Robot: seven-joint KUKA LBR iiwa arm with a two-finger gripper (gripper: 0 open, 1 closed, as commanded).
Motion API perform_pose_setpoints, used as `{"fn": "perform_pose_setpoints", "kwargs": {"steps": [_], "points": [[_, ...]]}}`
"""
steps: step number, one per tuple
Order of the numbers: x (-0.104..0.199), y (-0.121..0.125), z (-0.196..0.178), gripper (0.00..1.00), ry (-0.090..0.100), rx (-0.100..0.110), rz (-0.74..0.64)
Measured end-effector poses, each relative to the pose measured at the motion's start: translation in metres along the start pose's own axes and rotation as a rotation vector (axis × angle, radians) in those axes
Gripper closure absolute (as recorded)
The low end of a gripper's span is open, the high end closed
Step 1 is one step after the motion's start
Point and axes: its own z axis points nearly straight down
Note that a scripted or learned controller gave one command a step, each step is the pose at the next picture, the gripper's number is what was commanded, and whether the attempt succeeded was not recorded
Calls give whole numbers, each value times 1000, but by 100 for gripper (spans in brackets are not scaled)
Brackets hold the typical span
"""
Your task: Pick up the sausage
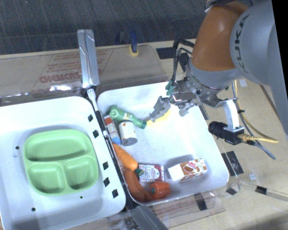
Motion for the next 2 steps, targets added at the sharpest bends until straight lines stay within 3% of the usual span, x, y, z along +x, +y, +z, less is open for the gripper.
{"fn": "perform_pose_setpoints", "kwargs": {"steps": [1, 2], "points": [[68, 32, 46, 0, 0, 1, -179], [25, 50, 127, 0, -1, -1, -443]]}}
